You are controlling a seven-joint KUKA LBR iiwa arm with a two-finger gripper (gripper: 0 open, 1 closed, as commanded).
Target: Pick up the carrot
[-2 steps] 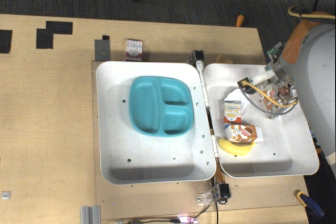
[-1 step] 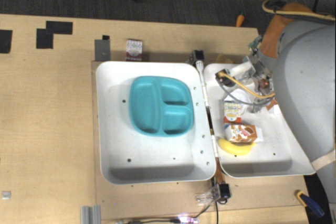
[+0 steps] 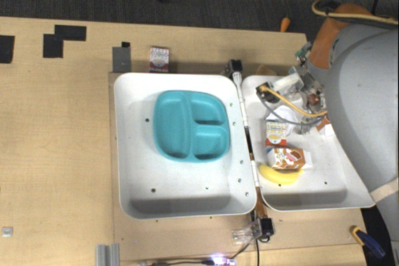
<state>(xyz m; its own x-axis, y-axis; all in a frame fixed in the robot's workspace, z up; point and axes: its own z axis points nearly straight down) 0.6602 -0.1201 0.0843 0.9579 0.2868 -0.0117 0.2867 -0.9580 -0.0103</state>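
1. A small orange-red piece, taken to be the carrot [image 3: 322,124], is seen at the right of the frame, in the right bin [image 3: 312,201] near its far right side. Only a sliver is visible, as the rest is hidden by the arm [image 3: 368,109]; its shape cannot be made out.
2. The gripper [image 3: 307,114] is held low over that spot, just left of the carrot, presumably for a grasp. Whether it is open or closed cannot be told, and no hold on the carrot can be confirmed.
3. A small carton [image 3: 276,131], a brown snack packet [image 3: 288,159] and a banana [image 3: 279,175] are lined up toward the bin's lower left, apart from the carrot.
4. A teal divided tray [image 3: 191,126] is seen in the left bin [image 3: 134,196], and both bins are carried by the table [image 3: 56,152].
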